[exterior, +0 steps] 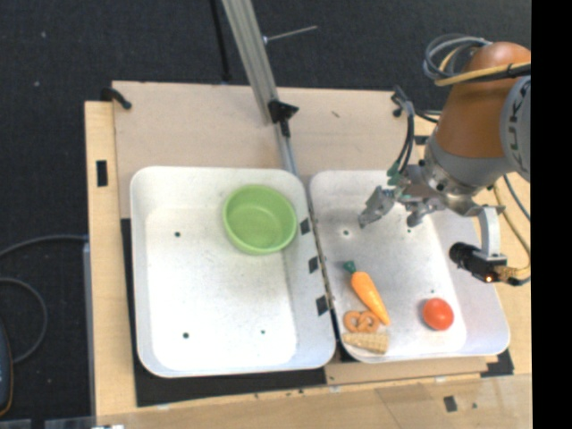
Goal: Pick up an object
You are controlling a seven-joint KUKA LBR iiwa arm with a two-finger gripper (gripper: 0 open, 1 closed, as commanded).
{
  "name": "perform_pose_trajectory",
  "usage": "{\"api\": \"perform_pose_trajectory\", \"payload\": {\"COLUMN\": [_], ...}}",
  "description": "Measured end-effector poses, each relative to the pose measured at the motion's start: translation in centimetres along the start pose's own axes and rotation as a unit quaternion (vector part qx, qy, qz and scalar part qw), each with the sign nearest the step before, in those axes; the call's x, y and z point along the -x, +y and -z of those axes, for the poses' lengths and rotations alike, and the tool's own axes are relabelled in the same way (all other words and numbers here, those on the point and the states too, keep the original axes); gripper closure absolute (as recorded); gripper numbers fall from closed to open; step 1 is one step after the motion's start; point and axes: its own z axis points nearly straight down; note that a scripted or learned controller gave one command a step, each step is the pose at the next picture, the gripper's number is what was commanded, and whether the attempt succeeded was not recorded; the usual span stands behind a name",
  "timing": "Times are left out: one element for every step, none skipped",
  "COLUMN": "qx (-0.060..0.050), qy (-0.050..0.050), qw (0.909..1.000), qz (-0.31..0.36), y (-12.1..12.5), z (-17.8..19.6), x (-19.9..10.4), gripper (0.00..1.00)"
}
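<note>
My gripper (395, 213) hangs over the upper part of the right bin (404, 266), open, with nothing between its fingers (374, 209). Lower in that bin an orange carrot (369, 295) with a green top lies at a slant. Just below it sit a brown pretzel (360, 321) and a tan waffle piece (368, 341) at the front rim. A red tomato (437, 314) rests toward the front right. All of these lie well below the gripper, apart from it. A green bowl (259, 219) stands in the left bin (179, 275).
A metal pole (255, 56) slants up from the divider between the bins. The grey arm with its orange band (478, 105) and cables comes in from the right. A black fitting (474, 259) hangs at the right bin's right rim.
</note>
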Motion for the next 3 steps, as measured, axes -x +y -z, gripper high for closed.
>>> {"api": "perform_pose_trajectory", "payload": {"qx": [0.0, -0.003, -0.003], "qy": [0.0, -0.001, -0.001], "qw": [1.0, 1.0, 1.0], "qz": [-0.001, -0.002, -0.002], "y": [0.0, -0.5, -0.5], "z": [0.0, -6.3, -11.0], "x": [0.0, 0.1, 1.2], "gripper": [0.0, 0.0, 0.0]}}
